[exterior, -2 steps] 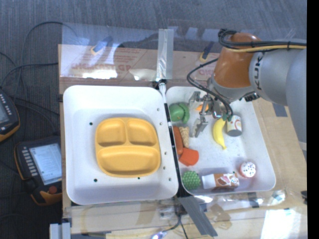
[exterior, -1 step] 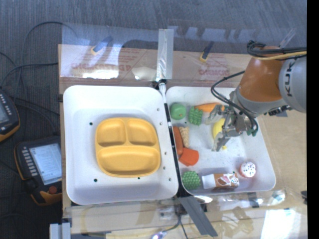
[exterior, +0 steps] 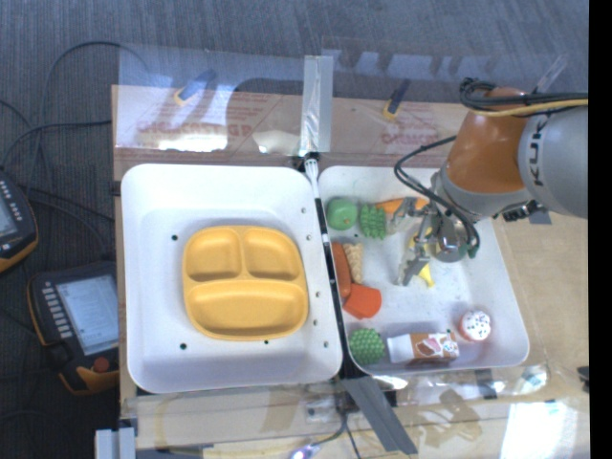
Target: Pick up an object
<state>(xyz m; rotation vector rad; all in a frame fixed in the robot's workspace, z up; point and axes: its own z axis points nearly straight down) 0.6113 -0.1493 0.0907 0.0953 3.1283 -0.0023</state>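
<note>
A grey carpeted floor is surrounding the bench, where two white bins are sitting side by side. The left bin [exterior: 143, 256] is bearing a yellow divided plate [exterior: 246, 281]. The right bin [exterior: 497, 299] is holding the toys. The arm [exterior: 516, 161] is reaching in, its gripper [exterior: 413, 273] pointing down with fingers [exterior: 406, 273] slightly parted, nothing visibly between them. A small yellow piece [exterior: 426, 275] is lying just beside the fingertips; whether they are touching it is unclear. Left of the fingers an orange carrot-like toy [exterior: 342, 268] and red disc [exterior: 362, 301] are resting.
</note>
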